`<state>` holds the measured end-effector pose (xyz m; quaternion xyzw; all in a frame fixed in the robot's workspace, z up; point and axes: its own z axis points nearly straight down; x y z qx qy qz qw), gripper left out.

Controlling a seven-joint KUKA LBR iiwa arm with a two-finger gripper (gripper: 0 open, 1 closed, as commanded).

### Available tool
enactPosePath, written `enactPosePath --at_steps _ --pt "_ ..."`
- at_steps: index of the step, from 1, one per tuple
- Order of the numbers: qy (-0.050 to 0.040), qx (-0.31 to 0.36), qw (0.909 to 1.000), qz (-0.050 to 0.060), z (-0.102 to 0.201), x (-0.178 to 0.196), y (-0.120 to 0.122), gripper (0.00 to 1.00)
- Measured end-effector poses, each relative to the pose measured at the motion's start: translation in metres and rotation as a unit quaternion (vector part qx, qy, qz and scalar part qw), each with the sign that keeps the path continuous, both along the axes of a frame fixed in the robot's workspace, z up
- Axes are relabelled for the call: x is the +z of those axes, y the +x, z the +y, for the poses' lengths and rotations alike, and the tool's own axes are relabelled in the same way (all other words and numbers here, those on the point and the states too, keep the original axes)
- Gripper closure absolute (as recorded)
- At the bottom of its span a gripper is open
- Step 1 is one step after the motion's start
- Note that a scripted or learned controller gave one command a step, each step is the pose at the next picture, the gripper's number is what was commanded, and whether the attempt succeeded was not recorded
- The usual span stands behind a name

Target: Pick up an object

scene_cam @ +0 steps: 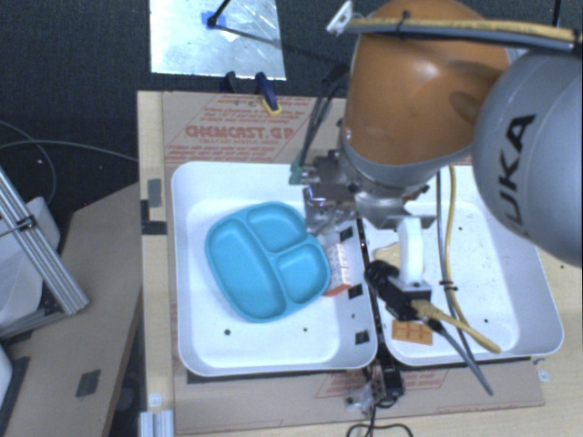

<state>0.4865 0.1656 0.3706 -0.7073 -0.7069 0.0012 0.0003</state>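
A blue divided plate [267, 260] lies in the left white bin [273, 346], towards its right side. A small clear packet with red and orange print [339, 269] rests against the plate's right edge, near the wall between the bins. My gripper [321, 209] hangs just above the plate's upper right corner, at the back of the left bin. The big orange and grey wrist above hides much of it. An orange square cracker-like piece [412, 333] lies at the front left of the right bin [515, 285]. A pale scrap [386, 249] sits further back there.
Both bins stand on a cardboard sheet [228, 130]. A shiny metal plate [216, 23] lies behind it, with a blue clamp [265, 90] at its front edge. A metal frame [36, 253] stands at the far left. The left bin's floor shows bare in front of the plate.
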Motion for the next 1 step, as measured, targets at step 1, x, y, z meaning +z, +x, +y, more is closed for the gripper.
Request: enactPosePath --at_steps 1 --pt "0.0017 0.002 1.0 -0.003 0.0006 0.0139 0.001 1.0"
